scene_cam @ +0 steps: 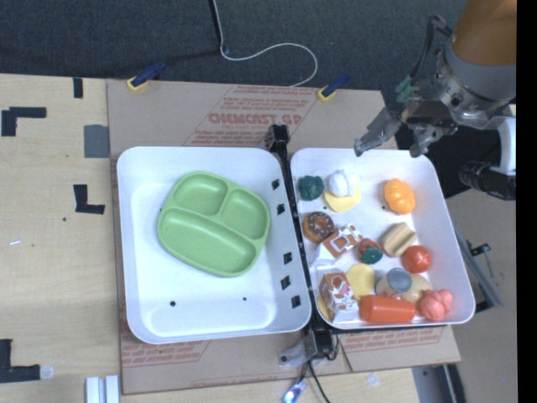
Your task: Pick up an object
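The pincer hangs spread and holding nothing at the upper right of the frame, over the far rim of the right bin. Toy foods crowd that bin's lower half; its upper right corner lies bare around the orange pepper. An orange carrot lies along the near wall, its long axis running left to right. In the left bin a green divided plate sits tilted, with open floor below it.
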Robot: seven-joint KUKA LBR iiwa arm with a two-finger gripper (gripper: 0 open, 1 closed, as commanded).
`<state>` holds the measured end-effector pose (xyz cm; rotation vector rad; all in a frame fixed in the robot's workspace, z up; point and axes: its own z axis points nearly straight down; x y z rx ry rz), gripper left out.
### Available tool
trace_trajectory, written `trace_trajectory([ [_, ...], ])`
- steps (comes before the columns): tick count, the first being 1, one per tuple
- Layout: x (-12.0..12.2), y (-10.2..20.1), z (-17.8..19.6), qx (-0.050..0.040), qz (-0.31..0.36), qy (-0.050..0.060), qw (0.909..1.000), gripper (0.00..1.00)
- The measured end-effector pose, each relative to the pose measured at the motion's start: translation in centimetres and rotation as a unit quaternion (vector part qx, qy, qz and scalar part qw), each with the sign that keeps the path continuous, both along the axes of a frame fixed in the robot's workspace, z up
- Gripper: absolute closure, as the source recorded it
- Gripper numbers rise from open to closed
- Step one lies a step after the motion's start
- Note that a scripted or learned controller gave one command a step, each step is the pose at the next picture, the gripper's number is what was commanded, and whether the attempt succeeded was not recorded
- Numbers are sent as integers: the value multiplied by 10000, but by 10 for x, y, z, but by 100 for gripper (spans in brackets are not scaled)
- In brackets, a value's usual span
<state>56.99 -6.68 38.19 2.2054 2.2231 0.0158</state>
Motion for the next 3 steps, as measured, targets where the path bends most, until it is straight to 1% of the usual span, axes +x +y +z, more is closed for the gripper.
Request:
trace_trajectory([
  [1, -16, 60, 164, 7, 8, -20, 10000, 0],
  [2, -71, 119, 87, 2, -1, 120, 9999, 0],
  [3, -87, 197, 156, 12, 8, 45, 10000, 0],
])
